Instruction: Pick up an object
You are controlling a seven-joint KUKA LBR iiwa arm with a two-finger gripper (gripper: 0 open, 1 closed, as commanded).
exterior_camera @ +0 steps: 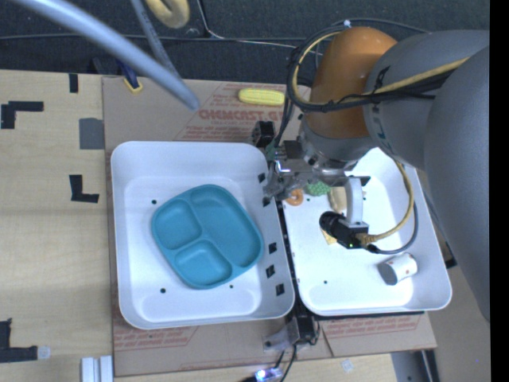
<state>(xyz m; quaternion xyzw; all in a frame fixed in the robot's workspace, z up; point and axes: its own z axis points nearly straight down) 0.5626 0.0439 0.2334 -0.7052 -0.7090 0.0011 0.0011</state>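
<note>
Arm was low over the right bin's (413, 293) near-left corner; pickable items lay in both bins.
Small orange piece (294, 199) and green piece (318, 188) sat right under the gripper (306, 183), against the divider; grip state couldn't be read. White-grey cylinder (398, 269) lay further right, apart. Blue divided tray (207, 235) sat flat in the left bin (127, 213). Yellow item (261, 96) rested on cardboard beyond.

**Surfaces as I see them from the console**

Both bins look like smooth white plastic: the left bin (127, 213) fairly matt, the right bin (421, 285) catching a glare. The blue divided tray (207, 235) reads as smooth, slightly satin plastic. Beneath them I see matt brown cardboard (223, 114) with red print. The arm's orange band (350, 78) is glossy; its grey shell (453, 110) looks satin-smooth.
</note>
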